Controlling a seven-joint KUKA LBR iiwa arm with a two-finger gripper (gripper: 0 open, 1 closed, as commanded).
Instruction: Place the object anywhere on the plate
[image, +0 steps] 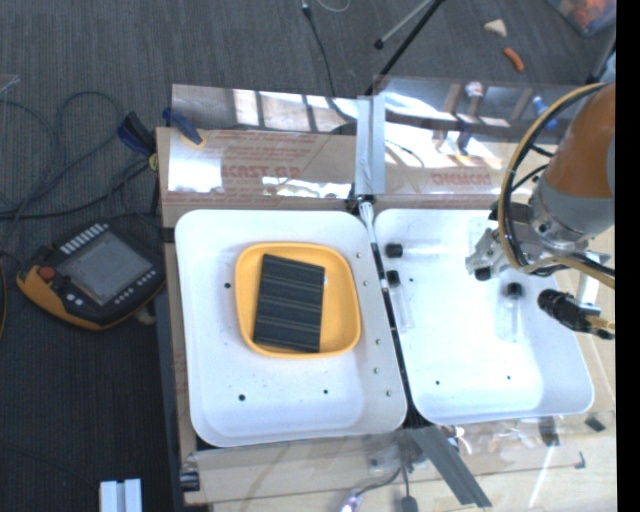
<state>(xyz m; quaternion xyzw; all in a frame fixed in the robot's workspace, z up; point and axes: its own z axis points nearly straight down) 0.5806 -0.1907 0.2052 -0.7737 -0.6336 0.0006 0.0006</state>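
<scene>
Dark ribbed block (290, 302) lies flat on yellow plate (345, 322) in left bin (205, 400), centre-left of frame; gripper (510, 262) over right bin (560, 395), right of frame, grip state unclear

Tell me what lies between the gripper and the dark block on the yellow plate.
In the camera view, from the block on the plate rightward come the two bins' adjoining rims, then bare white floor up to the gripper.

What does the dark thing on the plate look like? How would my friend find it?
Look at the left white bin. In its middle sits a yellow plate, and on that plate lies the dark ribbed block. It is the only flat black rectangle there, with ridges running across it.
</scene>
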